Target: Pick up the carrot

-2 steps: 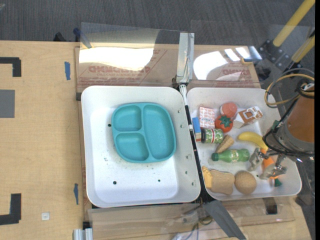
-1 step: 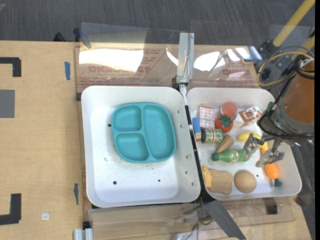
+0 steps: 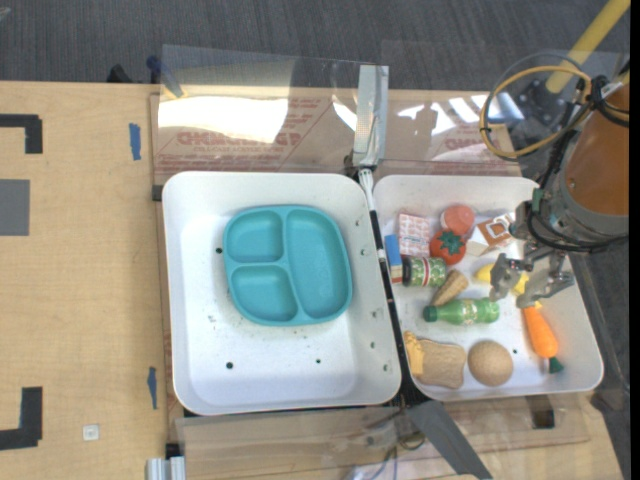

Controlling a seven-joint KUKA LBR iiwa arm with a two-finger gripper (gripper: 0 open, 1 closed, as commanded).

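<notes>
The carrot point(image 3: 542, 334) is orange with a small green end and lies near the right wall of the right bin point(image 3: 580, 378), its green end pointing toward the front. My gripper point(image 3: 527, 279) hangs just above and behind the carrot's orange end, over the bin's right side. Its two metal fingers point(image 3: 506, 270) stand apart, open, with nothing between them. The carrot rests on the bin floor, free of the fingers.
A yellow piece point(image 3: 486, 273), a green bottle point(image 3: 462, 313), a cone point(image 3: 450, 288), a tomato point(image 3: 449, 247), a brown egg shape point(image 3: 490, 363) and a bread piece point(image 3: 437, 360) crowd the right bin. A teal divided plate point(image 3: 288, 265) lies in the left bin point(image 3: 190, 368).
</notes>
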